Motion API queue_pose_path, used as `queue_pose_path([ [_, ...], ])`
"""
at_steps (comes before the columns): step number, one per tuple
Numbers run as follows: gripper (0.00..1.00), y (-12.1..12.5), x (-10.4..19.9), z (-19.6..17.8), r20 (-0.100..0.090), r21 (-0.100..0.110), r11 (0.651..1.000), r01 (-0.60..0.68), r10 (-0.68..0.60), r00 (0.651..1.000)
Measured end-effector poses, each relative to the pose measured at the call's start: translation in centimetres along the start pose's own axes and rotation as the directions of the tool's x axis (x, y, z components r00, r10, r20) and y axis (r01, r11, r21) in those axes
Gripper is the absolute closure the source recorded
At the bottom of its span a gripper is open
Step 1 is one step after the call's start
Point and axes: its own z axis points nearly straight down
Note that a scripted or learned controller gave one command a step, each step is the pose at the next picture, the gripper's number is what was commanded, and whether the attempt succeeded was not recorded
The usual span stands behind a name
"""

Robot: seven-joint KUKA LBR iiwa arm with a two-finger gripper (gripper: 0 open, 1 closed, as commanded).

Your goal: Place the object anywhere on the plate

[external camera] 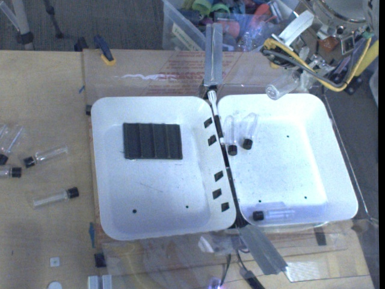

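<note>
Hovering above the right bin's (337, 137) far edge, the gripper (287, 84) is seemingly pinching a clear vial (280, 90), risking dropping it since the dark plate (153, 141) is sitting in the left bin (108, 179).

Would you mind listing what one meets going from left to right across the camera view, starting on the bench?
Loose vials on the bench → black plate in the left bin → two vials in the right bin → vial at the tool.
</note>
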Motion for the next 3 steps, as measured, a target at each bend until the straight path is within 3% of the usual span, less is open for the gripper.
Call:
queue_pose_path([
  [1,1.0,-10.7,-2.9,12.4,0.002,0.002,1.0,0.001,-0.001,1.0],
  [2,1.0,-16.2,2.8,18.7,0.004,0.004,0.975,0.222,-0.222,0.975],
  [3,1.0,-19.5,7.8,22.9,-0.002,0.0,1.0,0.011,-0.011,1.0],
])
